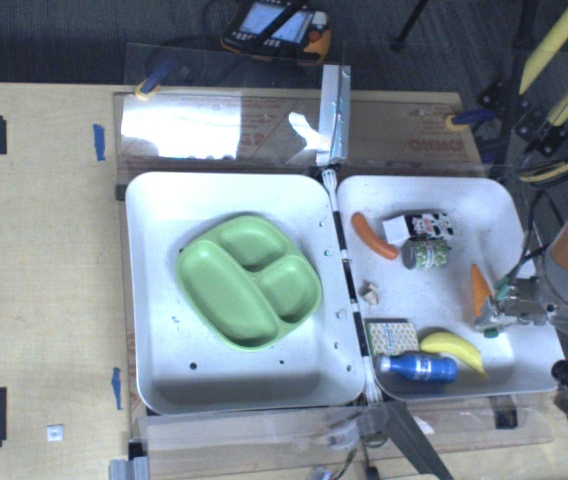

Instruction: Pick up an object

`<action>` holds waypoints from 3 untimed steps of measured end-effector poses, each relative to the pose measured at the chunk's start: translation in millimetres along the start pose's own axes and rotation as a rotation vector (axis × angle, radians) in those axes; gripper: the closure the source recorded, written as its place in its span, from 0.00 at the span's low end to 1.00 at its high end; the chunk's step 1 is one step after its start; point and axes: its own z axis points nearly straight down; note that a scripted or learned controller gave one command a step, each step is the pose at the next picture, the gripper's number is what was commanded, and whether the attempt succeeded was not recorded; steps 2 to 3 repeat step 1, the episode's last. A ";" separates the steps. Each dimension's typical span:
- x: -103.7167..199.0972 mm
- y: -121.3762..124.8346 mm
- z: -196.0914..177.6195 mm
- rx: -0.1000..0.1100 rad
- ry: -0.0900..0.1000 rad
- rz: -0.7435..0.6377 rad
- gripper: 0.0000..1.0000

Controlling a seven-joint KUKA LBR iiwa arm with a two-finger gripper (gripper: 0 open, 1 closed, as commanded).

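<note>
Over at the right bin's (504, 203) far edge, the claw (492, 316) is hanging low next to the orange carrot (478, 288); honestly can't tell from this angle how it's set, too small and blurry; I'm guessing the carrot's the target since it's lying closest. Banana (454, 349) and blue bottle (419, 367) are sitting together near the front wall; the green divided tray (249, 280) is taking up the left bin (154, 368); nothing's lifted yet.

Gripper (492, 318) at right bin's (494, 203) right side, carrot (478, 288) touching it, banana (452, 348) and bottle (419, 368) just left, divided plate (249, 280) in left bin (154, 268) far left.
</note>
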 end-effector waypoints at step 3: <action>28.7 2.0 -96.7 0.002 -0.002 0.011 1.00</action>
